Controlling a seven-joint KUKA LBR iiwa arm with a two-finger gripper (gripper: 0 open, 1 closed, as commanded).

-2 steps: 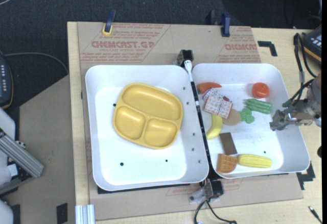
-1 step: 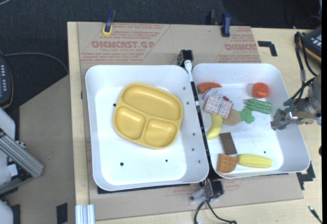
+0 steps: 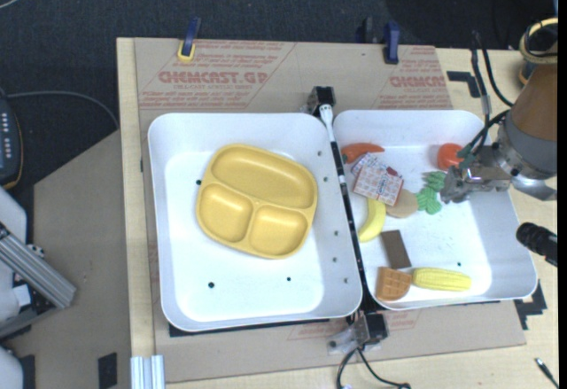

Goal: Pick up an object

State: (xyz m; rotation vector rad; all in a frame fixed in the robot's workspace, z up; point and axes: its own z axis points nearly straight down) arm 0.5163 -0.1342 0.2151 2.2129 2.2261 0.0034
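Objects for picking are all gathered in the right bin [image 3: 496,285]: a red piece [image 3: 361,151] near the divider, a printed packet [image 3: 376,179], a banana [image 3: 373,221], a brown block [image 3: 395,248], a corn cob [image 3: 441,279] beside an orange wedge [image 3: 392,283], a green leafy toy [image 3: 431,198], and a second red piece [image 3: 448,153] towards the far wall. A yellow divided plate [image 3: 256,200] is seen alone in the left bin [image 3: 177,285].

Gripper [image 3: 461,179] is located low over the right bin, just beside the green leafy toy and near the second red piece. Contact with either cannot be confirmed. Whether the fingers are spread or pressed together cannot be told from this slanted view; the tips are blurred against the bin floor.

Nothing is seen between the fingers, and every item appears to rest on the bin floor. The pick is therefore judged not yet achieved. Approach appears complete or nearly so. Remaining, by judgement: closure on a target (probably the green toy, being nearest), then a lift clear of the bin. A risk is noted that neighbouring pieces are crowded close and could be nudged.
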